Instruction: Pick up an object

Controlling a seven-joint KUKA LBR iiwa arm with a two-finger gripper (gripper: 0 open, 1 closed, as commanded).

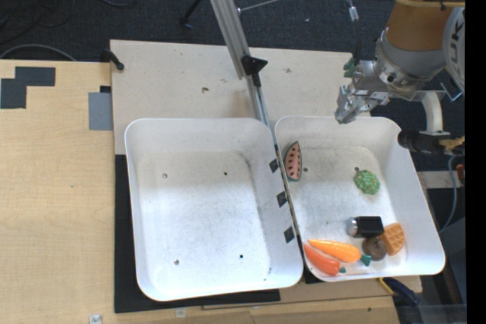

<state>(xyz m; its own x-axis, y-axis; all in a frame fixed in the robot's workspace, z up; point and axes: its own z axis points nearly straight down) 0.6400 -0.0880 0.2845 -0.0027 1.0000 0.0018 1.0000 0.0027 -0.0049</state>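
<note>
The right bin (410, 163) holds a watermelon slice (293, 161) against its left wall, a green bumpy fruit (367, 181) toward the right, and a cluster near the front: an orange carrot (334, 249), a red pepper (323, 262), a black and silver object (365, 225), a brown round piece (373, 246) and a waffle-like piece (393, 238). My gripper (348, 109) hangs above the back rim of the right bin, well clear of every object, with nothing seen between its fingers.
The left bin (152, 163) sits beside the right one, the two sharing a wall with black clips (279, 197). A slanted aluminium bar (231, 26) rises from behind the bins. A wooden table (53, 193) lies to the left.
</note>
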